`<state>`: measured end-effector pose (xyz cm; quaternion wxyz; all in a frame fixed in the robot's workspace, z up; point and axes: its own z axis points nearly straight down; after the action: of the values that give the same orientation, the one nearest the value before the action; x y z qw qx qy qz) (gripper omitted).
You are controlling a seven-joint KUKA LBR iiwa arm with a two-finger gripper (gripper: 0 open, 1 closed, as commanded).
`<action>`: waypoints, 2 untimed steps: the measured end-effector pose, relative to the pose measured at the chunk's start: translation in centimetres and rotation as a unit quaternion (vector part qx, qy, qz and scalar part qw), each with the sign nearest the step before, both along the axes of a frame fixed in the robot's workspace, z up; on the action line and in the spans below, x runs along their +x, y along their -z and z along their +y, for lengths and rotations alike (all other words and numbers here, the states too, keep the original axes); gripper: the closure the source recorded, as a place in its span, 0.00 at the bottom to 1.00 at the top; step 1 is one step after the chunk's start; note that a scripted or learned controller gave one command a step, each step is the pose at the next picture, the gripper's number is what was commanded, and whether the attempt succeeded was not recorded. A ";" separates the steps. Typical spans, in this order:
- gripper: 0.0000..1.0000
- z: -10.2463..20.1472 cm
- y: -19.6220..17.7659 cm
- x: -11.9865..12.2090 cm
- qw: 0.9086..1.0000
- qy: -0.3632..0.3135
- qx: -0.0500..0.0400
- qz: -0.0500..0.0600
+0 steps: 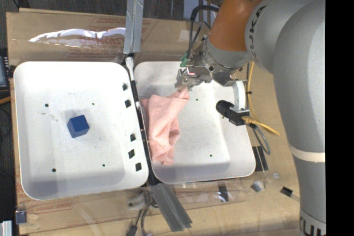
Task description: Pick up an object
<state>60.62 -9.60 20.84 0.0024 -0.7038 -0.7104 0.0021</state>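
Observation:
A pink cloth (164,125) lies in the right bin (239,158), along its left side. The cloth's upper corner is drawn up into a peak, and my gripper (184,84) is shut on that peak at the bin's back left. The rest of the cloth trails down toward the bin's front left, still resting on the floor of the bin. The grey arm with its orange band (235,14) comes in from the upper right above the bin.
A small blue cube (78,125) sits in the middle of the left bin (33,179). A grey divider bar (133,25) runs between the bins at the back. A black part with yellow cable (235,112) hangs over the right bin's right edge.

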 end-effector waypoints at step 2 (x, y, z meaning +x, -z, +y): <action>0.00 -0.6 -3.7 5.1 0.996 -0.085 0.000 -0.002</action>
<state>65.67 -10.21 24.55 0.0011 -0.6408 -0.7677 0.0011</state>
